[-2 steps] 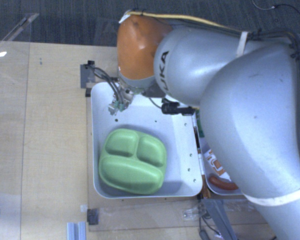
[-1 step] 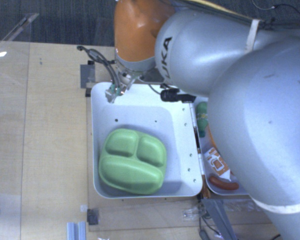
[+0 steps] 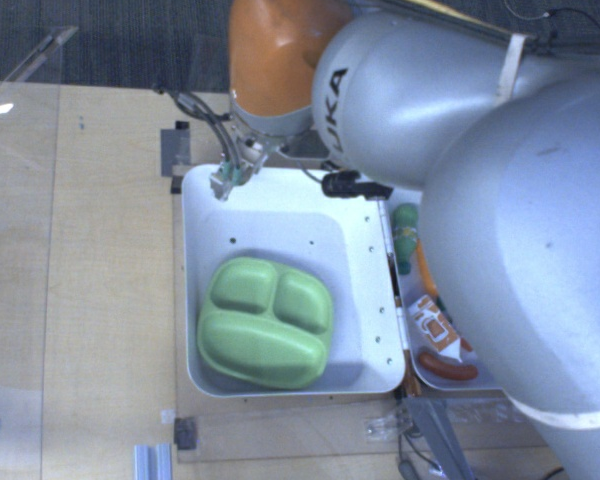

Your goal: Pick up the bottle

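Camera view. The arm [image 3: 450,168] enters from the right and covers most of the upper right of the frame, its orange band [image 3: 275,53] sitting above the wrist. The gripper [image 3: 225,181] hangs at the far left corner of the left bin [image 3: 365,268], close to the bin's far rim and left wall. Its tip is small and blurred; whether anything is clamped there cannot be told, and nothing is seen between its tips.

Left bin: one item, a green three-compartment tray [image 3: 267,320] lying upside down in the near left part of the floor. Its near edge lies just beside the near wall and its left edge just beside the left wall. The far half of the floor and the strip along the right wall are bare white, giving open room between the tray and the gripper.

Right bin [image 3: 412,363]: largely hidden under the arm; only a narrow strip along its left wall shows. Counted in that strip: one green bottle [image 3: 405,230] at the far end, lying just beside the dividing wall; one orange item [image 3: 424,273] below it; one white and orange packet [image 3: 436,330]; one red sausage-shaped item [image 3: 447,369] at the near end. These lie close together, with little free floor visible between them. The bottle is well apart from the gripper, in the other bin.

Bench [image 3: 90,268]: bare wood to the left of the bins.
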### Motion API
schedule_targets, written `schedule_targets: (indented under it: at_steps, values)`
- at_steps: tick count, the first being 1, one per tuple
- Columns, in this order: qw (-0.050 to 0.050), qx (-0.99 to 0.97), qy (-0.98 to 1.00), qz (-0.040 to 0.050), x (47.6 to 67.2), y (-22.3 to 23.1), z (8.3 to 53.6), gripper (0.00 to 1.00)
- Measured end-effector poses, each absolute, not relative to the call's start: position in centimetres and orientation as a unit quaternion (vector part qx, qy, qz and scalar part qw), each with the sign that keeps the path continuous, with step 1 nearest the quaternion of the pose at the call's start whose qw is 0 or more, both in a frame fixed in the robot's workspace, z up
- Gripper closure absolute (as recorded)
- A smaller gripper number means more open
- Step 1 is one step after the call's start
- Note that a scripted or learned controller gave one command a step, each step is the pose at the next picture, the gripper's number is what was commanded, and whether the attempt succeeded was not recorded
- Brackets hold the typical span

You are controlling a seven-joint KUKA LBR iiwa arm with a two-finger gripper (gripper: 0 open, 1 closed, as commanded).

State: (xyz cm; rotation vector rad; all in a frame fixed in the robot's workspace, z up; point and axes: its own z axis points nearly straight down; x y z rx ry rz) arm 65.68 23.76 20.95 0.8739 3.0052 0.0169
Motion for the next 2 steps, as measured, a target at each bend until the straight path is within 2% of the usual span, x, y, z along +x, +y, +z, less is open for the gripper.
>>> schedule_targets:
  at_steps: [2]
  values:
    - [0.011,0.277,0.961,0.0105,66.0,23.9,23.2,1.00]
